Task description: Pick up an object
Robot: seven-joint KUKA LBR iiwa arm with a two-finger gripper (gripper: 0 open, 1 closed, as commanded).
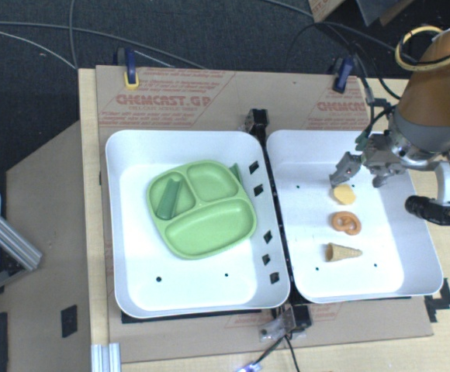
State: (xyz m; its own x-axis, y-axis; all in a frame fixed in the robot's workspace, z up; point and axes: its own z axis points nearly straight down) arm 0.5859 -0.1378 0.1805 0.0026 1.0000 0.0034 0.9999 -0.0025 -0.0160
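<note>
Lowest in the right bin (411,281), an ice-cream cone (341,252) looks light and rigid; grasp mid-body. Gripper (362,171) hangs open, empty.

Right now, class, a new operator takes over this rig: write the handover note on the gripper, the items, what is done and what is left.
Gripper: open, holding nothing, over the upper part of the right bin.
Right bin holds three small items in a column: yellow piece just below the gripper, pretzel, cone lying on its side.
Left bin holds a green divided plate with a green item in one compartment.
Done: nothing picked.
Left: close on an item and lift; the yellow piece looks nearest.
</note>
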